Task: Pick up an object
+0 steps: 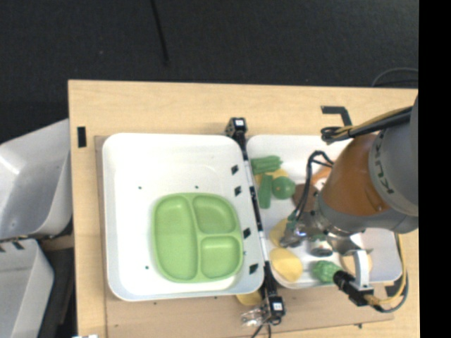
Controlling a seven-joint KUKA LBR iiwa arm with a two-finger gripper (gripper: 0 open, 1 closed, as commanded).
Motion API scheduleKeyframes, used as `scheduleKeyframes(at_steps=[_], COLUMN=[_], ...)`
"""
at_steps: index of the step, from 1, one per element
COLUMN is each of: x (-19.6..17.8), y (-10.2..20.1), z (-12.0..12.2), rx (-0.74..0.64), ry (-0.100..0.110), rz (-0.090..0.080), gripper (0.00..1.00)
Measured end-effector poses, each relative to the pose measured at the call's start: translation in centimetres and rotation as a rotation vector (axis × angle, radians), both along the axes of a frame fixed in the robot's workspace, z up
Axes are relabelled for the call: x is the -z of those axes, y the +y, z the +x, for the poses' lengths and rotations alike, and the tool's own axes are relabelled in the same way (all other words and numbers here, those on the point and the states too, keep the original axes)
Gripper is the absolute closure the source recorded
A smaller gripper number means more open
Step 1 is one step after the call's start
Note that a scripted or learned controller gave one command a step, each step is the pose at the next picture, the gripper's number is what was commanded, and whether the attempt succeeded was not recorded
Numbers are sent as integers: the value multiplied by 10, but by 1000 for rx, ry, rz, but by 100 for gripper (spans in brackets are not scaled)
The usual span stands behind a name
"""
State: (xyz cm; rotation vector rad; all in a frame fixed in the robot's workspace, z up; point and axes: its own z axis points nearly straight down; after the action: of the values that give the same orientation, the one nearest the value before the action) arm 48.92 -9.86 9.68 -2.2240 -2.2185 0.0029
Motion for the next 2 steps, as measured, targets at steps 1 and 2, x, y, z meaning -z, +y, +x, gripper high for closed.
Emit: scheduleKeyframes(at_steps=[1, 2], x=[-109, -122], y=[84, 143], z=[22, 19], rx=[-14, -11], ry=[-13, -1], rz=[3, 3], gripper=[100, 100])
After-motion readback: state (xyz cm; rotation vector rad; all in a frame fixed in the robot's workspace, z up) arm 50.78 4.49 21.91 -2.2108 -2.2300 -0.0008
